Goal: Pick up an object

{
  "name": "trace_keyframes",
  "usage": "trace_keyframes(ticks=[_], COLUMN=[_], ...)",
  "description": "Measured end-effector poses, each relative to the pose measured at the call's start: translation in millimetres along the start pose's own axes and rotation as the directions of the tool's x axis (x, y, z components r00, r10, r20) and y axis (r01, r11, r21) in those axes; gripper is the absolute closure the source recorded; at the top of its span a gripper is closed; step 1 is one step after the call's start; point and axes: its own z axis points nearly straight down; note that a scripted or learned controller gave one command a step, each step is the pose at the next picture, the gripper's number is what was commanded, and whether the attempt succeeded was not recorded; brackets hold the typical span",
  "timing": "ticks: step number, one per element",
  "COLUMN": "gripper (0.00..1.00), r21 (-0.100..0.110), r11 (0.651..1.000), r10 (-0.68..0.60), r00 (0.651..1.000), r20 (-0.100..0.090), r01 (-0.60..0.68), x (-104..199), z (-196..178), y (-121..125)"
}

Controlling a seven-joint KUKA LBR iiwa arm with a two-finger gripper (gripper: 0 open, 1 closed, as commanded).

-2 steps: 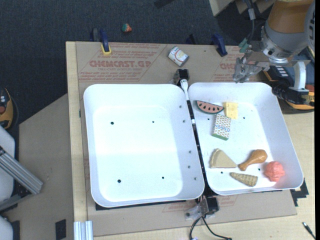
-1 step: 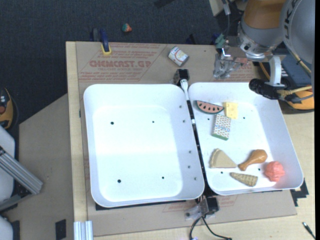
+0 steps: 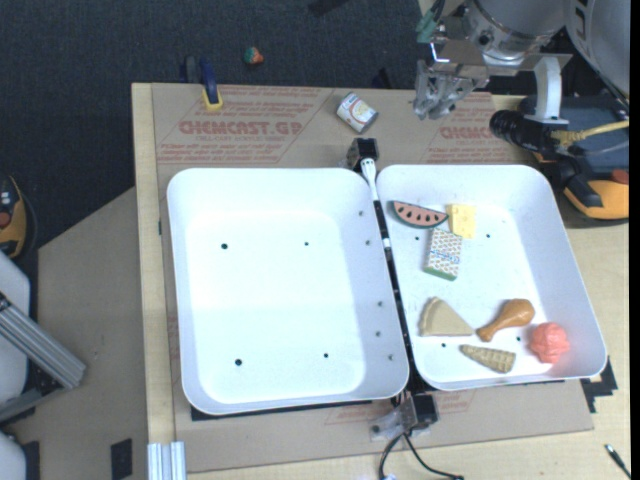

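The right bin (image 3: 560, 223) holds several toy foods: a watermelon slice (image 3: 417, 213), a yellow block (image 3: 463, 220), a patterned packet (image 3: 445, 254), a tan wedge (image 3: 441, 319), a chicken drumstick (image 3: 506, 318), a cone (image 3: 488, 357) and a pink lump (image 3: 548, 341). My gripper (image 3: 436, 104) hangs high above the bench behind the right bin's far edge, away from all of them. Nothing shows between its fingers.
The left bin (image 3: 200, 268) sits beside the right one. A small white box (image 3: 356, 112) lies on the cardboard behind the bins. A blue and yellow clamp (image 3: 209, 85) is at the far left. Black and yellow tools (image 3: 560, 138) lie at the far right.
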Motion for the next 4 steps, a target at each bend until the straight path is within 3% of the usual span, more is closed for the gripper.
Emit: trace_keyframes(ticks=[1,2,3,4], gripper=[1.00,1.00,1.00,1.00], r21=[0.014,0.014,0.025,0.004], r11=[1.000,1.000,1.000,1.000], r10=[0.011,0.016,0.002,0.002], r00=[1.000,1.000,1.000,1.000], r20=[0.002,0.003,-0.003,0.002], r01=[-0.011,-0.016,-0.002,-0.002], x=[-42,-117,-53,-14], z=[-6,-27,71,39], y=[-37,-108,-146,-53])
